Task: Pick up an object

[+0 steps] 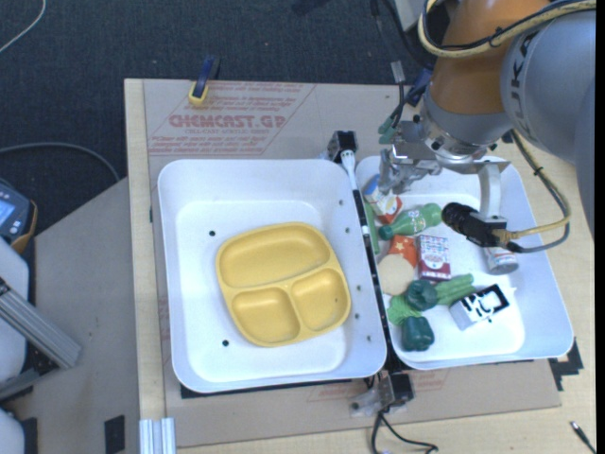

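Left bin (180, 253): holds a yellow three-compartment tray (282, 280), lying flat near its middle.
Right bin (539, 320): a heap of small items along its left side, among them a green bottle (412, 219), a red-and-white packet (434, 256), perhaps a green toy vegetable (430, 294).
Gripper (395, 180): low over the right bin's far left corner, above the heap; jaw state cannot be told.

a robotics lab: industrial arm (529, 55), test bins (180, 253), loose cables (397, 428).
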Robot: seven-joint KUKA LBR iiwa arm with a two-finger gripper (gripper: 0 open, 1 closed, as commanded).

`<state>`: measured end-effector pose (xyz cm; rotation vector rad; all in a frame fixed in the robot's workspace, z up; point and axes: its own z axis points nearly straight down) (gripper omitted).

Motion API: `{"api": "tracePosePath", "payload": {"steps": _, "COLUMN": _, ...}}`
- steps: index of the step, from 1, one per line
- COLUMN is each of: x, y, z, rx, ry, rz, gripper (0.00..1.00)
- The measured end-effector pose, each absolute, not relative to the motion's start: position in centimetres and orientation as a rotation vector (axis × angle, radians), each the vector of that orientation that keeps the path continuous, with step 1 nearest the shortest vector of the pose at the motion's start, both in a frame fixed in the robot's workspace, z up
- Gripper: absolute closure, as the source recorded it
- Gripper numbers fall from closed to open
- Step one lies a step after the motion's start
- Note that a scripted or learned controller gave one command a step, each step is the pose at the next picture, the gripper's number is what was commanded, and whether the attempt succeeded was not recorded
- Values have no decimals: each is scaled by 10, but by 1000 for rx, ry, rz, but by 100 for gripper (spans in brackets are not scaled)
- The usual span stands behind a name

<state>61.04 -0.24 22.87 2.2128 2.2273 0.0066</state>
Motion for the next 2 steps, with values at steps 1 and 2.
{"api": "tracePosePath", "payload": {"steps": 1, "x": 599, "y": 32, "z": 223, "rx": 2219, "ry": 2228, "rz": -2, "gripper": 100}}
{"api": "tracePosePath", "payload": {"steps": 2, "x": 616, "y": 39, "z": 226, "rx": 2218, "ry": 2222, "rz": 4, "gripper": 100}}
